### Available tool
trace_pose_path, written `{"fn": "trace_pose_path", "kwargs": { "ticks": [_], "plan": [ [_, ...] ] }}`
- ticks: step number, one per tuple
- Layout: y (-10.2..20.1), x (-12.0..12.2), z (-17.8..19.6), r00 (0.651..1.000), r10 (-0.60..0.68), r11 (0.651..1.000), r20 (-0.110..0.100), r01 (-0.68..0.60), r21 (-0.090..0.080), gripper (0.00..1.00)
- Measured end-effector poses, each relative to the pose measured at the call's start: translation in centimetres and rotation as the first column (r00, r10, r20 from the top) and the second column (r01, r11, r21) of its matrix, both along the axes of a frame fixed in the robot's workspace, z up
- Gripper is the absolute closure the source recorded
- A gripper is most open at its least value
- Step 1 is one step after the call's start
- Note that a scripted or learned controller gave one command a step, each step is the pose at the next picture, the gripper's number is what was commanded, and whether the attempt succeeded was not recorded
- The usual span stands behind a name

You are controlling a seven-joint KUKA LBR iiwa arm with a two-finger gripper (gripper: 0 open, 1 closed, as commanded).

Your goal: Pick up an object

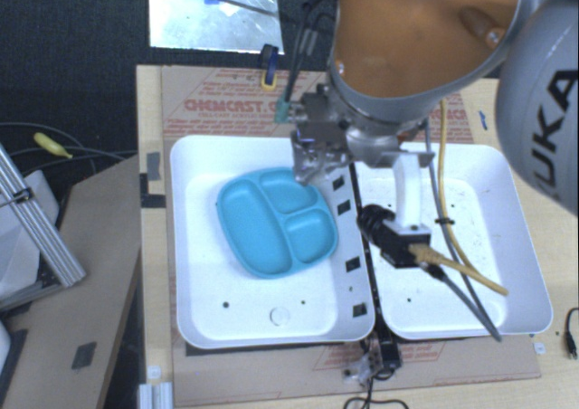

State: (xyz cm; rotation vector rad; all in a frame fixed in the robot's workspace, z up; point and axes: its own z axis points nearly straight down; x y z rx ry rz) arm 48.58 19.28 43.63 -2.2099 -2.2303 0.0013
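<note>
A light blue divided plate [274,223] lies flat in the left white bin [204,299], towards its back right. It has one long compartment and two smaller ones. My gripper [308,170] hangs at the plate's far right corner, just above or touching its rim. The grey wrist and orange band fill the space above it and hide the fingers' upper part.
The right white bin [507,235] sits beside the left one, with the arm's wrist and cables over its left half. A dark divider strip [355,253] runs between the bins. A small round mark [280,315] shows on the left bin's floor near the front.
</note>
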Motion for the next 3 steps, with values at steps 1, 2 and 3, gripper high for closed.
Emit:
{"fn": "trace_pose_path", "kwargs": {
  "ticks": [1,2,3],
  "plan": [
    [-6.2,0.1,-5.2,1.0,-0.013,1.0,0.0,0.013,-0.002,1.0],
    [-1.4,0.1,-1.5,1.0,-0.002,1.0,0.007,0.002,0.002,1.0],
    [-9.0,0.1,-6.8,1.0,-0.016,1.0,-0.001,0.016,-0.003,1.0]
  ]
}}
